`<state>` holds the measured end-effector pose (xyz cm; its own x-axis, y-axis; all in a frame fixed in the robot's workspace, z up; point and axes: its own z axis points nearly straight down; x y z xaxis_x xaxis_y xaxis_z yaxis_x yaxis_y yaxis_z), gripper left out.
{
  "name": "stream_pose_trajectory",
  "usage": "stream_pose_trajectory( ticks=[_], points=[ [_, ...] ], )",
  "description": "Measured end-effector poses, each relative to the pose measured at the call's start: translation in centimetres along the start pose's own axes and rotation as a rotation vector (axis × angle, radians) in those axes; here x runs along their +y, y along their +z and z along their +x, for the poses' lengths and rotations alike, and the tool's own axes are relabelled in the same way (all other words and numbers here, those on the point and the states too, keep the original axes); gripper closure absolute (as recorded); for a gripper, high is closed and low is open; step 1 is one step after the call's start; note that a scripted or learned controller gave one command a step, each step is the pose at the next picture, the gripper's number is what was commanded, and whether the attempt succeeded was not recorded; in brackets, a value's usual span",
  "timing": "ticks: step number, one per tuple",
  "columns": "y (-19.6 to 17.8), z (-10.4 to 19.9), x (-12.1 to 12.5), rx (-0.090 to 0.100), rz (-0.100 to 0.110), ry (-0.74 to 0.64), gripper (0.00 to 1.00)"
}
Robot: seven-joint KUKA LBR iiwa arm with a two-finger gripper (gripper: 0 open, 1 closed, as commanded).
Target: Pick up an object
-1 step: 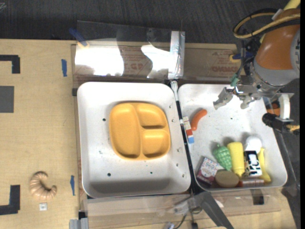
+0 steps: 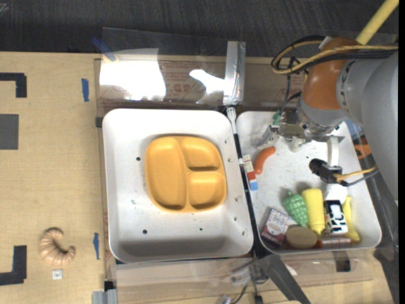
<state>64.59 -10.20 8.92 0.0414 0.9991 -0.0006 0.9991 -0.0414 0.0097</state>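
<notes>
Small orange-red sausage-shaped toy [image 2: 263,158] lying tilted on the floor of the right white bin [image 2: 373,236] near its left wall, well apart from the cluster of green, yellow and brown items at the near edge; probably light, smooth, rigid plastic, apt to roll or slip, so best pinched across its narrow middle. Two-finger gripper [image 2: 292,133] poised just above and right of it, jaw state impossible to tell.

The arm [image 2: 373,87] is showing smooth grey casing, with a rounded orange band [image 2: 323,84] sitting above the wrist. Black and yellow cables [image 2: 297,52] are looping beside that band.
</notes>
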Motion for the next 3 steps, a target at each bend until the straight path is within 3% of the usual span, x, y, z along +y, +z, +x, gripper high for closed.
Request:
stream_pose_trajectory(
  ticks=[1,2,3],
  points=[
    [-1.1,0.0,0.1,0.000,-0.002,0.000,1.00],
    [0.0,-1.1,-7.3,0.001,0.004,-0.211,1.00],
    [-0.1,-2.7,-12.6,0.000,0.000,-0.475,1.00]
  ],
)
